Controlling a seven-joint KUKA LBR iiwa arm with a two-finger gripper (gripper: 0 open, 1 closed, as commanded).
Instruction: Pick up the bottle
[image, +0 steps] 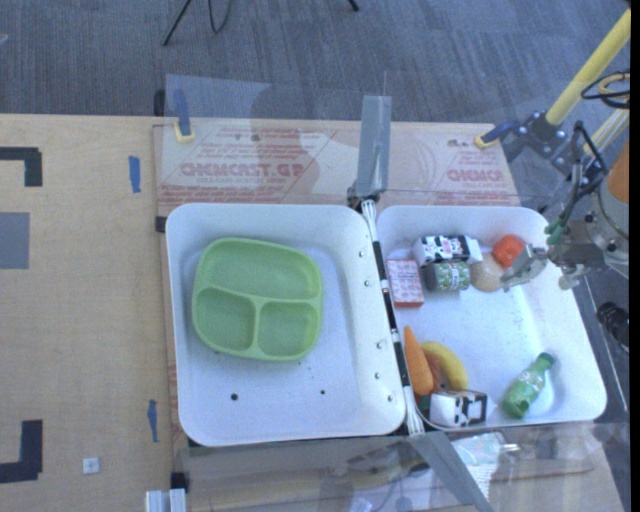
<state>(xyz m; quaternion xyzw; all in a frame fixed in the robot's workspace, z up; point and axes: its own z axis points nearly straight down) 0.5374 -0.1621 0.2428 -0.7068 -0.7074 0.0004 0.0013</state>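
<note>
The bottle (526, 386) is small and green with a white label. It lies tilted on the floor of the right bin (500, 330), near that bin's front right corner. My gripper (547, 266) hangs over the right bin's far right edge, well behind the bottle and apart from it. It is close to a red-orange item (509, 249) and a beige rounded item (487, 277). Nothing shows in its grasp.
The right bin also holds a cow-patterned carton (446, 247), a dark can (446, 277), a pink box (405, 282), a carrot (418, 362), a banana (446, 364) and a cow-patterned box (460, 408). A green divided plate (258, 298) lies in the left bin (200, 400).
</note>
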